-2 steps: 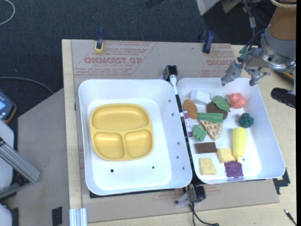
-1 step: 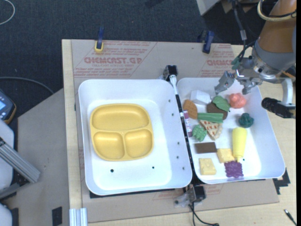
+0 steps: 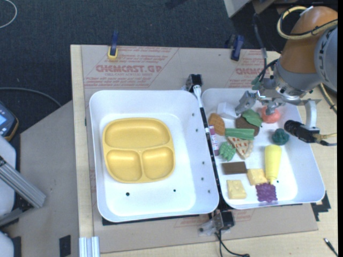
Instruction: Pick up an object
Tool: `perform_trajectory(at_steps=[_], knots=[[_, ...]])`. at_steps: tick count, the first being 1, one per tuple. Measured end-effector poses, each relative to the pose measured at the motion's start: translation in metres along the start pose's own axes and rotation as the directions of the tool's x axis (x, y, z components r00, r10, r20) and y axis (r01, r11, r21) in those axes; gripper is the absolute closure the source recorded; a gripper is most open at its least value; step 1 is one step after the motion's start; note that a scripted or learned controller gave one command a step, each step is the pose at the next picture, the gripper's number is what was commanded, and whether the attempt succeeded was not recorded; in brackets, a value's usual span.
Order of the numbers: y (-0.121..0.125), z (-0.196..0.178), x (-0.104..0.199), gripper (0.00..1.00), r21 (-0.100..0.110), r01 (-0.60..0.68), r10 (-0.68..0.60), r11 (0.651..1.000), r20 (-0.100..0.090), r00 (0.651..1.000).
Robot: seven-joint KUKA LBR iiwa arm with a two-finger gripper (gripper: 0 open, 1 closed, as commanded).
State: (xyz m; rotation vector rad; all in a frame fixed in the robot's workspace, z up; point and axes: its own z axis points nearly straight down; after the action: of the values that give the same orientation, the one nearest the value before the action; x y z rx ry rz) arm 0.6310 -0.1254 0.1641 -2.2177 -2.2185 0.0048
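Black clamp with a trailing cable at the near edge of the bench, at the seam between the two bins. Just behind it, in the right bin, near row: purple grape cluster, yellow cheese block, smaller yellow cube touching the grapes' far side. Brown chocolate slab just beyond the cheese block. Yellow corn-like piece lying lengthwise, right of the small cube. Mid bin: pizza slice, green broccoli piece touching its left side, green bar lying across its far edge. Brown cookie near the left wall. Dark green lump off to the right, apart from the rest.

Far end of the right bin: green leaf piece over a dark brown piece, salmon-red piece just right of the leaf. Gripper low over this pair, directly above the gap between leaf and red piece; open or closed: cannot tell, too cluttered. Nothing visibly held. Grey arm with orange band entering from the right, far corner.

Left bin: yellow divided plate, three compartments, sitting left of centre.

Cardboard sheet with red print under both bins, two blue clamps along its far edge.
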Motion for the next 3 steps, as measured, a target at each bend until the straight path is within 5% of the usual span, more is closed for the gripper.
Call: perform_trajectory(at_steps=[1,2,3], knots=[[0.002,0.064,0.001,0.00,0.003,0.000,0.000,1.000,-0.001,1.000],[0.004,0.077,0.001,0.00,-0.005,0.000,0.000,1.000,0.002,1.000],[0.006,0.063,0.000,1.00,-0.015,-0.001,0.001,1.000,0.006,1.000]])
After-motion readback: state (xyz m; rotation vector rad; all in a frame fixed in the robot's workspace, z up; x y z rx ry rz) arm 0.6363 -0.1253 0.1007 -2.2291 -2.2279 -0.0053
